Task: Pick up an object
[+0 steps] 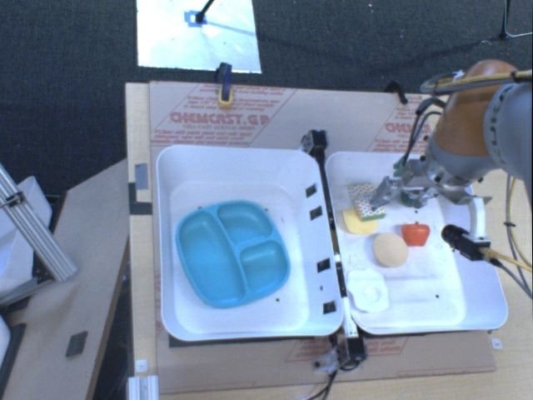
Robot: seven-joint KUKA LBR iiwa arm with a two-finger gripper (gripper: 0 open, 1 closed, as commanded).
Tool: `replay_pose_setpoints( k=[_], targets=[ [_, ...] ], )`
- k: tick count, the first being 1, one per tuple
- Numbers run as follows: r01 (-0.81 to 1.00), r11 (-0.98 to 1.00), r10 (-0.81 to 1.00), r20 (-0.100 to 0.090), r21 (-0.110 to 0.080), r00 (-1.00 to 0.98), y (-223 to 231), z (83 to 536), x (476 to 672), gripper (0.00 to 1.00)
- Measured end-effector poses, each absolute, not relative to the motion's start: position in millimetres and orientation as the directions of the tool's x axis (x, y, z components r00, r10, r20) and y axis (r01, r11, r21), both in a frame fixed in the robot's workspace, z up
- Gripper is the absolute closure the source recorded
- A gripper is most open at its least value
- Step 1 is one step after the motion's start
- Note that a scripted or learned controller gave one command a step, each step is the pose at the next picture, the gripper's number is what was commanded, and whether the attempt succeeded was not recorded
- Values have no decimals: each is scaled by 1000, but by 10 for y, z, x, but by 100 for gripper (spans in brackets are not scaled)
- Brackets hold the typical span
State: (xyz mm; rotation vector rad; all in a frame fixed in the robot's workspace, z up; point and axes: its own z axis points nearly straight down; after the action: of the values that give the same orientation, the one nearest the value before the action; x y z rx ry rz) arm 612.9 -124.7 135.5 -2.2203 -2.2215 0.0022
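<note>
In the right bin (483, 307), the gripper (398, 192) hangs low in the upper part, just beside the yellow sponge (363, 213); whether it is open or closed I cannot tell. The red tomato (415, 234) and the beige bun (390, 249) lie near, below it toward mid-frame. A good pick likely means centring over one item, clear of its neighbours, before closing. The blue plate (233, 252) sits in the left bin (179, 307).

Bench on dark carpet, as my feed shows it.
I see dark carpet (67, 48) across the top, a shiny metal sheet (198, 22) upper centre, and an aluminium rail (33, 232) at left.
</note>
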Motion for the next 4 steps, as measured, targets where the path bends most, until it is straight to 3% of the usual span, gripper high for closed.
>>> replay_pose_setpoints(
  k=[1,2,3,4],
  targets=[
    [1000,1,1000,4,9,-1,-1231,908,6171,0],
    [1000,2,1000,-3,22,-2,-1248,1059,6204,100],
    [1000,4,1000,-2,7,-4,-1310,1543,6285,100],
    [1000,4,1000,-2,9,-4,-1361,2189,6310,100]
  ],
)
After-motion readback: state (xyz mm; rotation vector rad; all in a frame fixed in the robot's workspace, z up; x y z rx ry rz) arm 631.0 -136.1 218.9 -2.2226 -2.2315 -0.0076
